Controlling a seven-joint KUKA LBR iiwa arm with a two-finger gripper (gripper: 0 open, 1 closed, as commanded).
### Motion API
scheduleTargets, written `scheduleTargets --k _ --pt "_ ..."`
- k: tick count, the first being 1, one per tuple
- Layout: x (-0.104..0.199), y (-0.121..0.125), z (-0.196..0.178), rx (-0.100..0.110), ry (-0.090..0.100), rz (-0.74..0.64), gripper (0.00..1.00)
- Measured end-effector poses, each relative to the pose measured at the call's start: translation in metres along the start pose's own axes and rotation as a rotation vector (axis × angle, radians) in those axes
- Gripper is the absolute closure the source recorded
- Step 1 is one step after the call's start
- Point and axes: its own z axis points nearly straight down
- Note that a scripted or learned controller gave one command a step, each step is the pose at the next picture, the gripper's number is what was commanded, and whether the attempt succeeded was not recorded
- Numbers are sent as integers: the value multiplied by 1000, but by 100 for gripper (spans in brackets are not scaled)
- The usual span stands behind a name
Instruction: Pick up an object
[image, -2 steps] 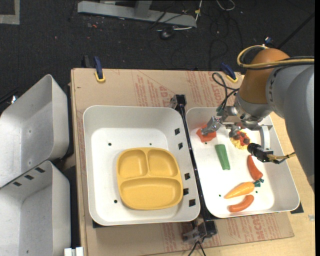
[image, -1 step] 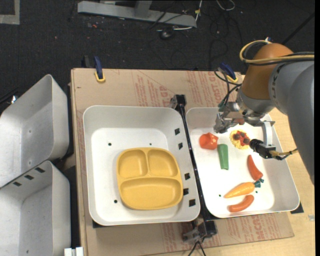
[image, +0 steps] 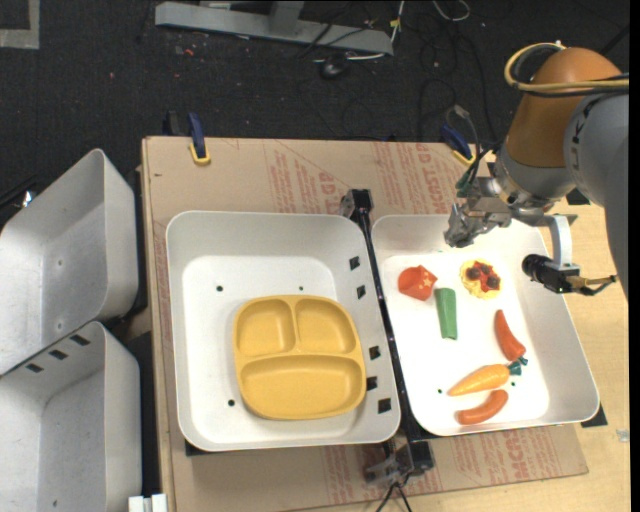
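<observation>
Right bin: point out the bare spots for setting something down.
In the right bin, bare floor lies along the left wall below the green pepper, and at the top left beside the gripper. It is crowded around the carrot and sausages.

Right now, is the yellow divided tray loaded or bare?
Bare. The yellow tray sits flat in the left bin; all three compartments show plain yellow, nothing in them.

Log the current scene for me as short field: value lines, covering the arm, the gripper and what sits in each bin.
arm: reaching in from the right
gripper: above the far edge of the right bin, nothing seen between its fingers
left bin: yellow divided plate
right bin items: red pepper, green pod, small tart, red chilli, carrot, sausage
</observation>
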Motion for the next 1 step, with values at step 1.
scheduleTargets --k 1 --pt "0 1 -35 1 0 0 100"
